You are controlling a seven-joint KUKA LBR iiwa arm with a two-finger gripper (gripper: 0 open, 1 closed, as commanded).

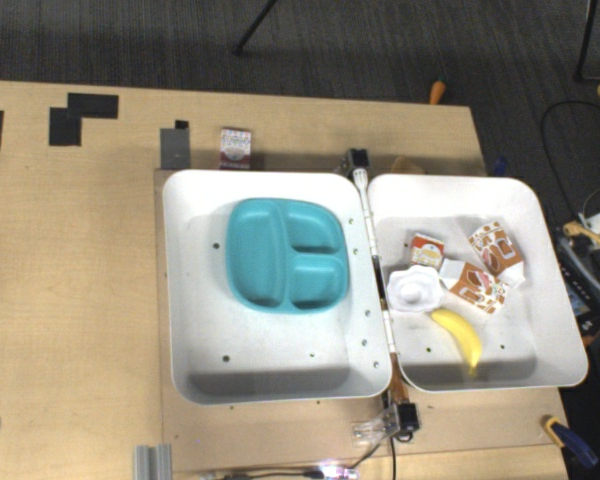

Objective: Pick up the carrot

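1. Two white bins sit side by side on the wooden bench point(70, 298) - the left bin point(180, 268) and the right bin point(550, 298) - with their inner rims touching along a seam.
2. A teal divided tray point(285, 253) lies flat in the left bin, a little toward 12 o'clock from the middle. One long compartment is on its 9 o'clock side and two smaller ones are on its 3 o'clock side.
3. In the right bin, a banana point(460, 336) lies toward 6 o'clock, curving down toward the near wall.
4. A white round cup point(412, 290) sits at about 9 o'clock in that bin, just beside the banana's upper end.
5. A small orange-and-white carton point(426, 250) lies at 12 o'clock from the cup, close to it.
6. Two brown-and-white packets lie at 3 o'clock from the cup: the upper packet point(495, 246) and the lower packet point(477, 286), overlapping or touching.
7. Where the carrot lies cannot be told. A small orange object point(437, 92) sits at the bench's far edge, at 12 o'clock from the right bin, too small to identify.
8. Whether the gripper is released or clenched cannot be told from this view.
9. Beyond the left bin at 12 o'clock stand a grey block point(174, 146) and a small patterned box point(236, 146).
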